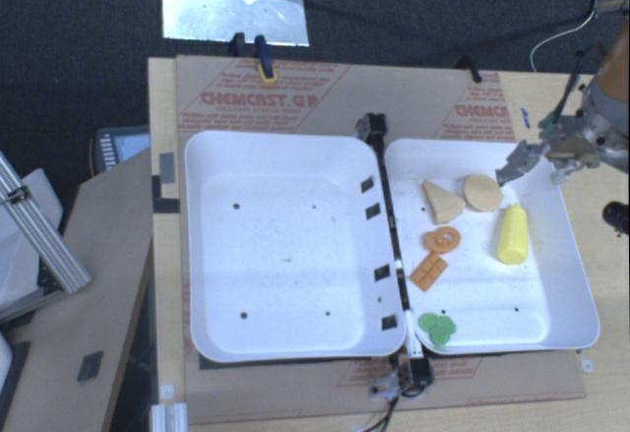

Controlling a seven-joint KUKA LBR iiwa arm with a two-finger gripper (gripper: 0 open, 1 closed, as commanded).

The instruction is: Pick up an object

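Yellow bottle — upright, near-vertical axis

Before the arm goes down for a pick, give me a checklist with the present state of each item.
1. Objects in reach: ok. The right bin holds a yellow bottle, round tan piece, tan wedge, orange ring, orange waffle piece and green piece.
2. Gripper over the right bin: ok, at its far right corner.
3. Nearest target: ok, the round tan piece lies just beside the gripper.
4. Target free of neighbours: not ok, it sits close against the tan wedge.
5. Fingers open: cannot tell.
6. Gripper empty: cannot tell.
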